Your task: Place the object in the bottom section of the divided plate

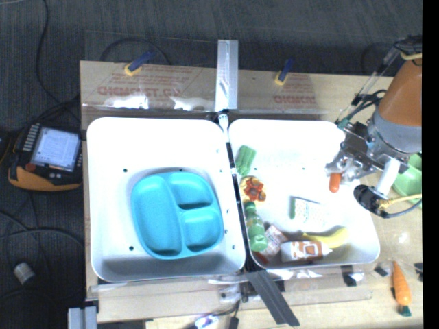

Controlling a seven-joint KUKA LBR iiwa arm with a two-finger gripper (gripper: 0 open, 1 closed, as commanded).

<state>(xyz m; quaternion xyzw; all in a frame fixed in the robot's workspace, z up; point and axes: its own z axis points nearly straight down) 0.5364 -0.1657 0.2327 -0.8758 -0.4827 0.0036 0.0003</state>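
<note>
While the arm (401, 108) hangs over the right bin's (288, 132) right rim, the jaws (337, 173) sit low at the bin's right side with a small orange-red object (334, 182) at their tip. That object seems to sit between the fingers, which look closed on it, though the piece is small and the contact is not sharp from this height. I take it as the task's object; its long axis runs roughly up-down in view. The divided plate (177, 214), blue, lies in the left bin (110, 149), well apart from the jaws, across the divider (230, 177) between the bins. Plate has one large section on the left and two smaller ones on the right; the bottom section (200, 226) would be the lower-right one, nearest the divider. So the target lies to view-left and somewhat down from the jaws. Judgement: the carry must run leftward across most of the right bin and over the divider before lowering. Clutter in the right bin lies beneath that path: green item (245, 157) near the top left, a mixed red-yellow piece (252, 188), a pale packet (306, 211), banana (328, 236), bottle (302, 250). Risk, as judged: a light grip on so small a piece could slip in transit, and a low pass could clip the divider. A carrot (400, 288) lies on the surface outside the bins, lower right.
</note>
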